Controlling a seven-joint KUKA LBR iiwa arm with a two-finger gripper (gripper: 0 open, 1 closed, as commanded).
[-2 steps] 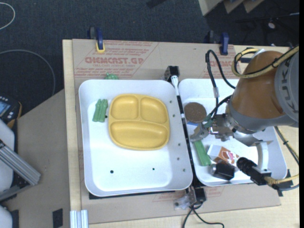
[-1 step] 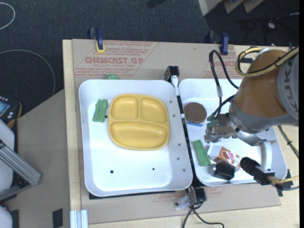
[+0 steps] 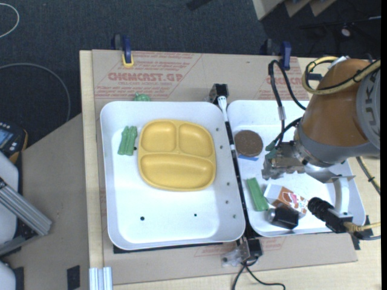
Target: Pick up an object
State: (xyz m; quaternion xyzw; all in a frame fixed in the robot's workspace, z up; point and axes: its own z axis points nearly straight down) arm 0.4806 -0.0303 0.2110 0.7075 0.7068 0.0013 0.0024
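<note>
I see the gripper (image 3: 279,165) low in the right bin (image 3: 344,222), apparently above the green block (image 3: 257,194); I cannot tell its opening.

The left bin (image 3: 121,180) holds a divided plate (image 3: 177,154), with a ridged piece (image 3: 127,141) just left of it. The right bin (image 3: 261,110) holds a round disc (image 3: 248,142) behind a flat stick (image 3: 257,194) and a packet (image 3: 289,199).
</note>
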